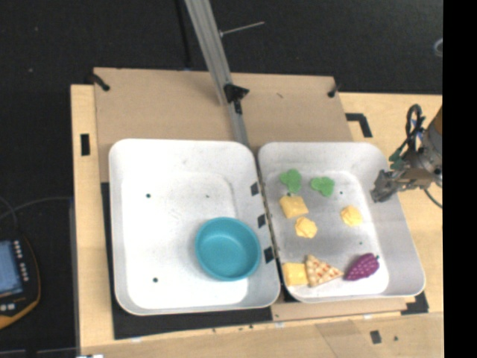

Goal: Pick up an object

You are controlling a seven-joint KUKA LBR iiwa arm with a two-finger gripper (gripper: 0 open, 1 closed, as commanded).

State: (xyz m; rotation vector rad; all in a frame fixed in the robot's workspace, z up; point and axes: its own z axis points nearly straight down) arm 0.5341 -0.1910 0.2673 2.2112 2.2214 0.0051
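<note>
— Where is the gripper (384, 187) right now?

— At the right rim of the right bin (395, 222), low over its edge, with the arm (426, 151) coming in from the right side of the camera view. Nothing sits between its fingers, so far as the view shows. Whether the jaws stand wide or narrow, I cannot tell; they are small and dark against the bin wall.

— And the things it could pick?

— All in that same bin, on the far side of the jaws from the arm. Nearest is a small yellow piece (351, 215), just below and inward of the jaws. Further inward, about level with them, lie two green pieces side by side — the nearer green piece (323, 186) and the farther green piece (291, 178). Beyond the small yellow piece are a yellow square (292, 206) and a yellow lump (305, 227), close to each other but apart.

— Anything along the near edge of the bin?

— Yes, well below the jaws: a purple grape bunch (361, 267), then a pizza slice (321, 271) touching a yellow block (295, 274) on its inward side.

— And the other bin?

— The left bin (164, 177) is well apart from the jaws and holds a blue bowl (226, 247), upright, near the wall it shares with the right bin. Both bins rest on a tan bench (209, 107).
</note>
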